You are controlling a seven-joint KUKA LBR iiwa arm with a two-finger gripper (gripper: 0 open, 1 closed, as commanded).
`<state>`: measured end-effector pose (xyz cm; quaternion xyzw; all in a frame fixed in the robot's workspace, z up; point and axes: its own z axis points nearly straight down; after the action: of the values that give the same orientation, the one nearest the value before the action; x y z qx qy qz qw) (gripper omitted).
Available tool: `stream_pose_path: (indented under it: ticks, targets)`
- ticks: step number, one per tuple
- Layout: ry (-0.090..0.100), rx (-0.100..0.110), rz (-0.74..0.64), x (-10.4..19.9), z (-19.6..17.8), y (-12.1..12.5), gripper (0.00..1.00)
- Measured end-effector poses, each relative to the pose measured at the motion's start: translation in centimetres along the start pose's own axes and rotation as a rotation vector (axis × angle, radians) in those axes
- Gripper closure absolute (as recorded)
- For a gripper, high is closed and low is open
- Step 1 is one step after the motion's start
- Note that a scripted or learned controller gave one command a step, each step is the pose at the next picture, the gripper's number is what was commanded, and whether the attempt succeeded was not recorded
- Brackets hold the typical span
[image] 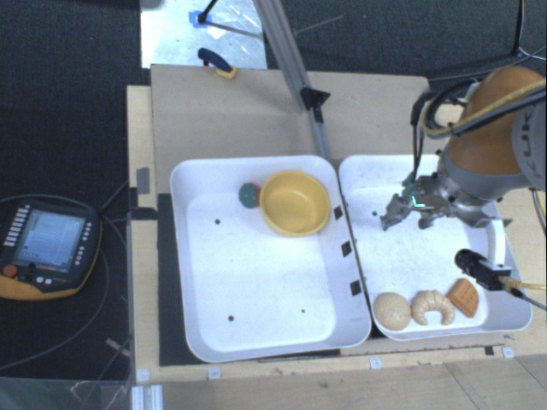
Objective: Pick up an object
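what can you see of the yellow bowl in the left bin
The yellow bowl is round, one plain colour, and looks like smooth plastic. It sits upright, open side up, with nothing visible inside, at the far right part of the left bin. A small dark green ball lies right against its left side.

Bright, even overhead light washes the white bins close to glare, with only soft, faint shadows. A pale floor patch at the top is overexposed. The picture is slightly soft and grainy; dark carpet loses detail.
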<state>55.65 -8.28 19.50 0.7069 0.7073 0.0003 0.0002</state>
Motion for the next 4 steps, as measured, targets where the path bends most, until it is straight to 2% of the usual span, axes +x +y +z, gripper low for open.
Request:
stream_pose_path:
  ticks: [1,3,4]
  targets:
    - [0.000,0.000,0.000,0.0,0.0,0.0,0.00]
    - [0.000,0.003,0.001,-0.1,10.6,0.7,0.00]
    - [0.000,-0.001,0.001,0.0,9.4,0.9,1.00]
